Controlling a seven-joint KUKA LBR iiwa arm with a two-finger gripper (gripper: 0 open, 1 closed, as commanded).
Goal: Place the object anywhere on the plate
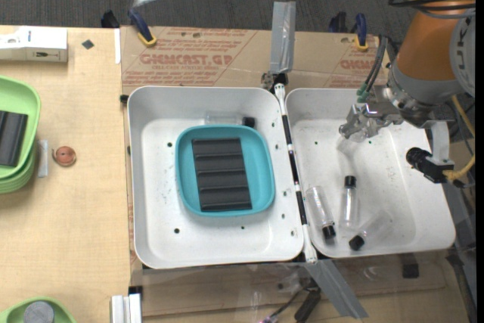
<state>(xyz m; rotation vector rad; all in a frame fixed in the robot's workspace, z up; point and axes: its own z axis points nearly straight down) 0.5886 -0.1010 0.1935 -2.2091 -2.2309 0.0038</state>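
Right bin (393, 238), near end — three clear tubes (346, 200) with black caps, lying loose. Left bin (144, 163) — teal plate (261, 163) bearing a black ridged block. Far right — gripper (361, 123) over right bin; jaws' state cannot be told.

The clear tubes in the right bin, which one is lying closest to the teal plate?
The leftmost clear tube, lying slantwise by the right bin's left wall, black cap toward the front. The other two lie farther right, away from the teal plate.

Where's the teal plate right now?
In the camera view, the teal plate sits in the middle of the left bin, across the divider from the clear tubes.
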